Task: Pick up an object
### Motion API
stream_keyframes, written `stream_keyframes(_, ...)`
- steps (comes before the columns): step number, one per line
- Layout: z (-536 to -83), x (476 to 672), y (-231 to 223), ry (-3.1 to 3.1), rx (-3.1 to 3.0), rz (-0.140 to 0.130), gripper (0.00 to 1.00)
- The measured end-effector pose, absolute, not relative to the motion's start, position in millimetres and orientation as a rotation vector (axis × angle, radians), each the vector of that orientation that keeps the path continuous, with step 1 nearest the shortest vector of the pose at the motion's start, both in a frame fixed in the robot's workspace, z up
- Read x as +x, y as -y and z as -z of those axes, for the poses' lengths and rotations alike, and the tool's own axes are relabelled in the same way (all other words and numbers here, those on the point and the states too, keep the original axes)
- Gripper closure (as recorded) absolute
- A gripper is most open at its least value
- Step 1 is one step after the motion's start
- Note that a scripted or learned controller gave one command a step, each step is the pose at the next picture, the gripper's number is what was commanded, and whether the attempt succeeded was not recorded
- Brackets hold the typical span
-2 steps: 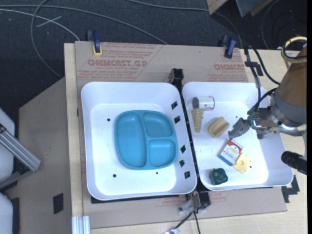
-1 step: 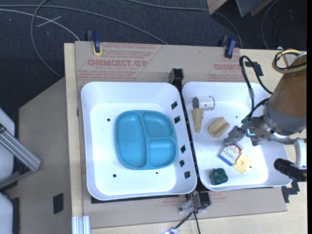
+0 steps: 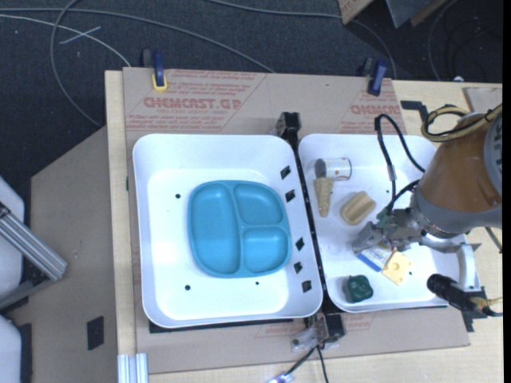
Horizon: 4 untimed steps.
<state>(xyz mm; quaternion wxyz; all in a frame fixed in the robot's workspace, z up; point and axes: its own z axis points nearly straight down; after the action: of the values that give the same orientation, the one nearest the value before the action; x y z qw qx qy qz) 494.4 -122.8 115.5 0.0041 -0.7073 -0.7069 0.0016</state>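
Observation:
My gripper [image 3: 377, 238] is low inside the right bin [image 3: 415, 298], at the end of the arm that reaches in from the right. It hangs just above a small blue and white item [image 3: 370, 257]. Beside that item lies a yellow block [image 3: 397, 269], and a tan bread-like piece [image 3: 358, 207] sits just left of and behind the gripper. A beige cone [image 3: 323, 196] and a small white cylinder [image 3: 337, 168] lie near the bin's back left. At the front lies a dark green object [image 3: 358, 287].
The left bin [image 3: 160, 286] holds a blue divided plate [image 3: 239, 227]. A black divider with clips [image 3: 299, 214] runs between the bins. Black cables [image 3: 391, 158] loop over the back of the right bin. The arm's orange band [image 3: 463, 170] hangs over the bin's right side.

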Motion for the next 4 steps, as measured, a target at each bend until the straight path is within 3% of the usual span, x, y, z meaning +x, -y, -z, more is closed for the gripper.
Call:
stream_keyframes(1, -86.6, 495.9, 124.3, 2.223, -2.226, 0.001, 0.00)
stream_keyframes(2, -100.2, 498.7, 121.0, 2.227, -2.223, 0.014, 1.00)
stream_keyframes(4, -215.0, 500.1, 126.7, 2.227, -2.224, 0.006, 1.00)
